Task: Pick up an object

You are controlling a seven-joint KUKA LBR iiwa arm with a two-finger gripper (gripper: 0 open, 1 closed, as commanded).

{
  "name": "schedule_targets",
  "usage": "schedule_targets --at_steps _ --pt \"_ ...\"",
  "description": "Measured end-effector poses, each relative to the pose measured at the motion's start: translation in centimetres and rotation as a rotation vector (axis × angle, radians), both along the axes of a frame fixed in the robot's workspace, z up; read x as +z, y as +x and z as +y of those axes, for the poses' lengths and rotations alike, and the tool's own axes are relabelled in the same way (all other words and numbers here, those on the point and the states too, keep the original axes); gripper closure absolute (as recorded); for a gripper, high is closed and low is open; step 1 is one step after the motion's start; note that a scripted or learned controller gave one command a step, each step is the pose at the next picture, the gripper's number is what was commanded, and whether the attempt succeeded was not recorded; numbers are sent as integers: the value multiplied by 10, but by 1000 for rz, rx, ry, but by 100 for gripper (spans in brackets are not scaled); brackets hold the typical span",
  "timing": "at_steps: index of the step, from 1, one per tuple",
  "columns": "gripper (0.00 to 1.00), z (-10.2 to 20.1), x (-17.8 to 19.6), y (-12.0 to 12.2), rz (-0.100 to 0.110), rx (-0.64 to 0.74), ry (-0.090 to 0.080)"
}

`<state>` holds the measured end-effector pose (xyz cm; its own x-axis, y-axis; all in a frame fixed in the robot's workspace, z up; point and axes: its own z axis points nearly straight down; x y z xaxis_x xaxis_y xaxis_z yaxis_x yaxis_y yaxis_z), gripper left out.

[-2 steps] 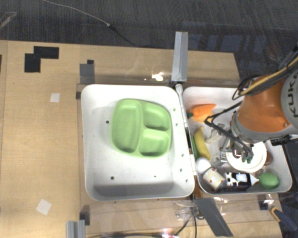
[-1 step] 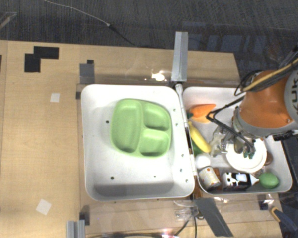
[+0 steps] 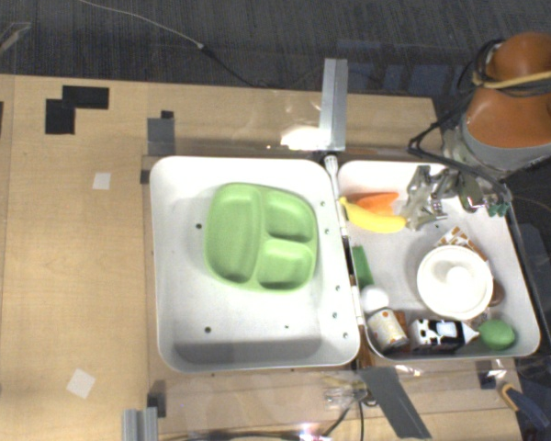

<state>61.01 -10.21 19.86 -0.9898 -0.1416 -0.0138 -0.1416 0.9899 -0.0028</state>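
- Over the right white plastic bin [image 3: 525, 294], the metal two-finger gripper [image 3: 426, 202] hovers; can't tell how its jaws stand.
- Just beside it lie a yellow plastic banana [image 3: 375, 219] and an orange plastic carrot [image 3: 375, 199].
- Left bin [image 3: 170, 274] holds a green sectioned plate [image 3: 259, 235].

- Even, soft overhead light is falling on the wooden tabletop [image 3: 64, 274], neither harsh nor dim.
- Glare is blooming white just behind the left bin [image 3: 170, 246], by the metal post [image 3: 333, 104].
- A grey shadow is pooling along that bin's near inner wall.
- The dark floor at the top is staying murky.
- The picture is looking slightly soft and grainy throughout, small items smearing together.
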Motion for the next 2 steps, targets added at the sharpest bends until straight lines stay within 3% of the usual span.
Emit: schedule_targets --at_steps 1,2 --pt "100 -88 4 47 2 50 -3" --pt "100 -103 -26 57 2 349 -4"
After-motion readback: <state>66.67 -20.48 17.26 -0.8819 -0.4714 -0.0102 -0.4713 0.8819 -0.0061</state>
